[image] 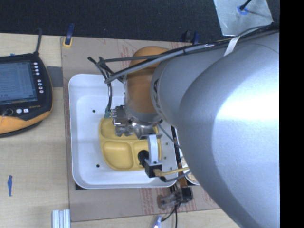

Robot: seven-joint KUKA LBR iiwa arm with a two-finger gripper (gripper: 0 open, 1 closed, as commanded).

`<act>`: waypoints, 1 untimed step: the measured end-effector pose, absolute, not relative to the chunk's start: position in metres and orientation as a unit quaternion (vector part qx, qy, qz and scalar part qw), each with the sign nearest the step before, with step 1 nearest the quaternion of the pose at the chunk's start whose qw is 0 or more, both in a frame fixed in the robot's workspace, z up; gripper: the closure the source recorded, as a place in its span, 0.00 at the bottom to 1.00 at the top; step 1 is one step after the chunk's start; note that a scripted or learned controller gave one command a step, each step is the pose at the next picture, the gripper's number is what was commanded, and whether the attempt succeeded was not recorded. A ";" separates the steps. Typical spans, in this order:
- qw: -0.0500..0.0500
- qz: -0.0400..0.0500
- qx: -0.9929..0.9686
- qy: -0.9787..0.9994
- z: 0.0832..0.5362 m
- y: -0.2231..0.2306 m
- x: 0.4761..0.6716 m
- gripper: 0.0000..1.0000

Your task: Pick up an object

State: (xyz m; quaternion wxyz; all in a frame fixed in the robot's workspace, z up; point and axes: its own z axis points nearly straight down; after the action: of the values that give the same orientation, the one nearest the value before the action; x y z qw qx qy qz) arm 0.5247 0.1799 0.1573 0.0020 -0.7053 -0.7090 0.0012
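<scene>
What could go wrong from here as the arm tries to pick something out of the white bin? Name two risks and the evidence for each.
1. The hand sits at the upper edge of the yellow tray, so a grip there might slip or tip it.
2. The arm hides much of the white bin, and cables hang beside the wrist; they could snag.

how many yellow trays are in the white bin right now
1. A yellow divided tray lies in the left white bin, under the arm's wrist. The arm covers the bin's right part, so more could be hidden.
</scene>
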 end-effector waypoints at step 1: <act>0.002 0.002 -0.705 -0.709 0.221 0.211 0.481 1.00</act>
State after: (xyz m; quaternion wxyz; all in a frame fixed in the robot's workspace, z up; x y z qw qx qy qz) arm 0.4812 0.2112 0.2209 0.0020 -0.7050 -0.7093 0.0017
